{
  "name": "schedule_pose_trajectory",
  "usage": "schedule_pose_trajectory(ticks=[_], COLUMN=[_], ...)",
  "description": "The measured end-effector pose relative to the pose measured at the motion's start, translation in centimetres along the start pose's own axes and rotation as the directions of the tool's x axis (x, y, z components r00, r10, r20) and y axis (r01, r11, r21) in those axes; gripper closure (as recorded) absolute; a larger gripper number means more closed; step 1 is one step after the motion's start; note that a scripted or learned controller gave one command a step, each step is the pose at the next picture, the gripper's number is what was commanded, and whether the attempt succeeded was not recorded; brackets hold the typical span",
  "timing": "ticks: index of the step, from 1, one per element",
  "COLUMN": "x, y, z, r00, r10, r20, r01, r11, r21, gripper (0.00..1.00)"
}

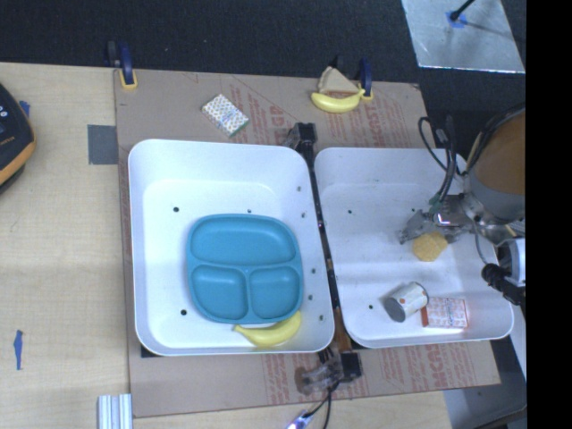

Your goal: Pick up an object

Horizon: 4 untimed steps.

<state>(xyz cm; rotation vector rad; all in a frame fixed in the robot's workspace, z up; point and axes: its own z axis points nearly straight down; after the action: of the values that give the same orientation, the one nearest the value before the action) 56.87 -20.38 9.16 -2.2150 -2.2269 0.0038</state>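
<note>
In the right bin (375, 195) lie a yellow sponge-like chunk (430, 248), a small grey can on its side with a red band (405, 301), and a red-and-white packet (445, 313). My gripper (427, 228) comes in from the right and sits low at the chunk's upper edge, partly covering it. The arm's orange band (505, 155) is above it at the right edge. The left bin (147, 239) holds a blue divided plate (243, 267) with a yellow banana (270, 332) against the plate's front edge.
Behind the bins on the brown board lie a second banana with a sandwich-like piece (338, 96) and a small patterned packet (224, 113). Black cables (442, 150) loop beside the arm. A yellow-and-black device (11, 137) sits at the far left.
</note>
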Motion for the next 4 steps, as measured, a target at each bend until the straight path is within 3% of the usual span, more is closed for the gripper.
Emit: schedule_pose_trajectory(ticks=[1, 2, 3, 4], x=[-0.1, -0.9, 3.1, 3.1], y=[0.0, 1.1, 1.0, 1.0], z=[-1.1, -10.3, -12.3, -12.3], r00=[1.0, 1.0, 1.0, 1.0], r10=[-0.003, 0.002, 0.002, 0.002], r20=[0.002, 0.0, -0.002, -0.002], r01=[0.003, -0.002, -0.002, -0.002], r11=[1.0, 1.0, 1.0, 1.0], r21=[0.0, -0.002, -0.001, 0.0], gripper=[1.0, 1.0, 1.0, 0.0])
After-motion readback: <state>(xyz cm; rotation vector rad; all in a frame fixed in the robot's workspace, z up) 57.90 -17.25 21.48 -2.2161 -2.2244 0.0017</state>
